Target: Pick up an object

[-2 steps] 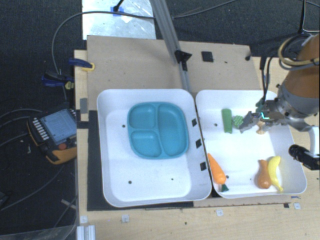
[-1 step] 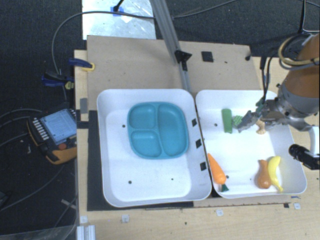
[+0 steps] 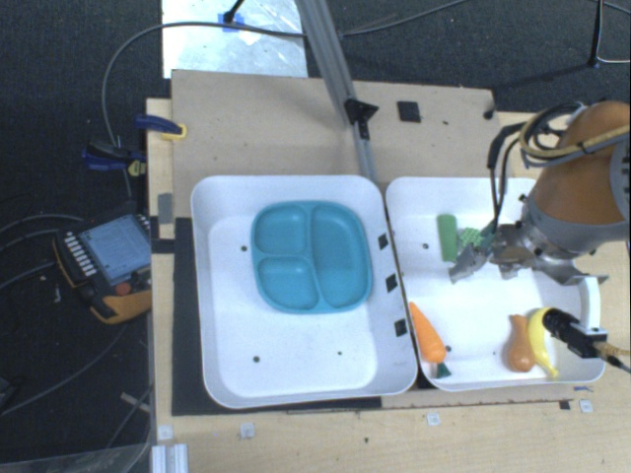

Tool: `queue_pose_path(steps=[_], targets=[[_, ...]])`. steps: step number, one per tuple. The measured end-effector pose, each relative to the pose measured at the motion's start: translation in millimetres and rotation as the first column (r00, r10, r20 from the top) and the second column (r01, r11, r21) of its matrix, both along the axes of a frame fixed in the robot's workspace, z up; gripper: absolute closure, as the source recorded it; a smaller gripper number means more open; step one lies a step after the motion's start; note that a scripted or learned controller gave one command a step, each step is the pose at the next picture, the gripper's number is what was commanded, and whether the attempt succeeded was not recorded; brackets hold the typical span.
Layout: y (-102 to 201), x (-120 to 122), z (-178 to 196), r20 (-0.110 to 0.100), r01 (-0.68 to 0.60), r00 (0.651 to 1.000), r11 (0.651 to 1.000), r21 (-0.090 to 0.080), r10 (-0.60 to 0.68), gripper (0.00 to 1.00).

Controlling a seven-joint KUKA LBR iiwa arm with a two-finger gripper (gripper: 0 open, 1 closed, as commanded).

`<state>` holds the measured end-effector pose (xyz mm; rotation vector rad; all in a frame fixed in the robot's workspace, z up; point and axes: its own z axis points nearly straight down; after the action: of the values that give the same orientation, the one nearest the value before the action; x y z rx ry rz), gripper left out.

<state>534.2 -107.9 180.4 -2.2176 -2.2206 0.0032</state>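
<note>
While the arm reaches in from the right, the scene reads as follows, from the largest thing to the smallest.

Bench (image 3: 256, 116): tan board under both bins, lying all around the jaws.
Left bin (image 3: 227, 363): white and shallow, well to the left of the jaws, touching the right bin along its edge.
Right bin (image 3: 473, 363): white and shallow; the jaws hang over its upper middle part.
Arm (image 3: 582, 180): grey with an orange band, directly right of the jaws and above them in the view.
Blue plate (image 3: 312, 256): three compartments, in the left bin, well apart from the jaws on their left.
Jaws (image 3: 465, 264): grey fingers pointing down and left over the right bin; whether they are apart or together I cannot tell.
Green object (image 3: 450, 236): upright green piece just beside the jaws, on their upper left; contact cannot be judged.
Carrot (image 3: 426, 331): orange, below the jaws and to their left, near the bin's left wall.
Banana (image 3: 540, 341): yellow, below the jaws and to their right, touching an orange pear-shaped object (image 3: 519, 349).
</note>
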Motion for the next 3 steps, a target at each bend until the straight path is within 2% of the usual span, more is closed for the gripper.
queue_pose_path(steps=[1, 2, 3], targets=[[3, -4, -62, 0.0, 0.001, 1.0, 1.0, 0.0, -0.001, 0.0], [3, -2, -94, 0.007, 0.001, 1.0, 1.0, 0.0, -0.001, 0.0], [2, 1, -81, 0.016, 0.0, 1.0, 1.0, -0.002, 0.0, 1.0]])
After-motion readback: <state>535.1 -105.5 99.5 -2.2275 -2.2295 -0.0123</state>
